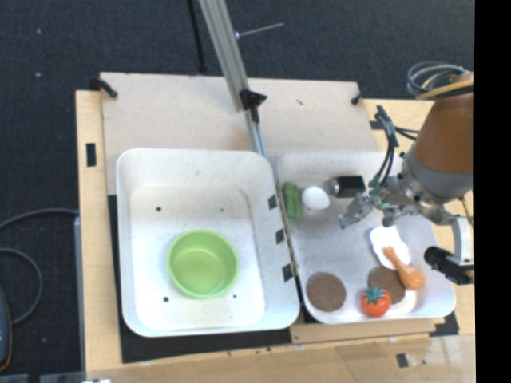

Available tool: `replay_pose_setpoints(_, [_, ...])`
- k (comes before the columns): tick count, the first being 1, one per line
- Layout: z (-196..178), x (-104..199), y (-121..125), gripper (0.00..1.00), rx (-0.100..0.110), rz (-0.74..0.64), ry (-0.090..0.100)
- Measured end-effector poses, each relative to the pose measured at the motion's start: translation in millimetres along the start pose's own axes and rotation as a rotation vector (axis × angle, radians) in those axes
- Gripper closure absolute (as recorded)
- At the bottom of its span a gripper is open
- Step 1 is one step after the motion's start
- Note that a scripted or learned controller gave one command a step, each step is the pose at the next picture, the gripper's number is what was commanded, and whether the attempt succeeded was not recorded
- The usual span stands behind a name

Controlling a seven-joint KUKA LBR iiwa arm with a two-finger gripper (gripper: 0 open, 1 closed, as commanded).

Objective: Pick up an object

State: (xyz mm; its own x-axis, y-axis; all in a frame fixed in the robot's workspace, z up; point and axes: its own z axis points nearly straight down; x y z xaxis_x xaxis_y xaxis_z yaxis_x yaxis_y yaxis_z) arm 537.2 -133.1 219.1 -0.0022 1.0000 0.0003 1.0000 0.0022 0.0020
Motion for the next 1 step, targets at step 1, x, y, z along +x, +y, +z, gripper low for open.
replay_pose_setpoints(1, [0.0,0.0,0.1,0.0,-0.001,0.002,0.0])
